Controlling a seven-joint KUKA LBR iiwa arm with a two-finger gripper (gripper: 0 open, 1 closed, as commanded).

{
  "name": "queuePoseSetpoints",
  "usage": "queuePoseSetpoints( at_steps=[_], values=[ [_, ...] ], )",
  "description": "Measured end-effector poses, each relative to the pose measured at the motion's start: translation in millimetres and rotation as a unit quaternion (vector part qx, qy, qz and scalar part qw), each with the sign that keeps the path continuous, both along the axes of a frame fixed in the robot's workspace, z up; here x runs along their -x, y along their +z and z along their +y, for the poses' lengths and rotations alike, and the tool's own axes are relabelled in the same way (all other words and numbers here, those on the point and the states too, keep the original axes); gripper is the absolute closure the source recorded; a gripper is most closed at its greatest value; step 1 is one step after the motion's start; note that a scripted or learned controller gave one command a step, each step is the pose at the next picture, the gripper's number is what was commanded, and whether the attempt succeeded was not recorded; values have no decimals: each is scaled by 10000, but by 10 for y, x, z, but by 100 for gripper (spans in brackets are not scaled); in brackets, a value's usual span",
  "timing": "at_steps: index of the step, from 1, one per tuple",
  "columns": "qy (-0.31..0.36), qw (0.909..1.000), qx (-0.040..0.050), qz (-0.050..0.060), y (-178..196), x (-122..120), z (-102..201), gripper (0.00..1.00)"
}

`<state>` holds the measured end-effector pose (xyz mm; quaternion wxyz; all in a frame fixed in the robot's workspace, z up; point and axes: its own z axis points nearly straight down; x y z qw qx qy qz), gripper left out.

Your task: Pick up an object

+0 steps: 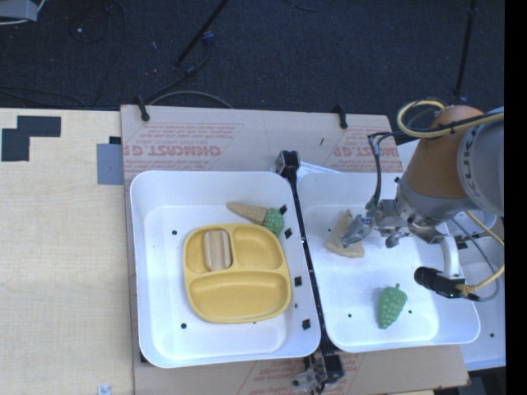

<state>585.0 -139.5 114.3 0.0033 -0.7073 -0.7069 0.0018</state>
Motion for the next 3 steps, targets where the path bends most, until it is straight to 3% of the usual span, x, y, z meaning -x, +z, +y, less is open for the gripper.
queuePoseSetpoints(
  at_steps=[1,3],
  values=[
    [-13,10000,4,-6,120,-3,-10,100],
    [12,10000,11,-35,872,-30,19,100]
  ],
)
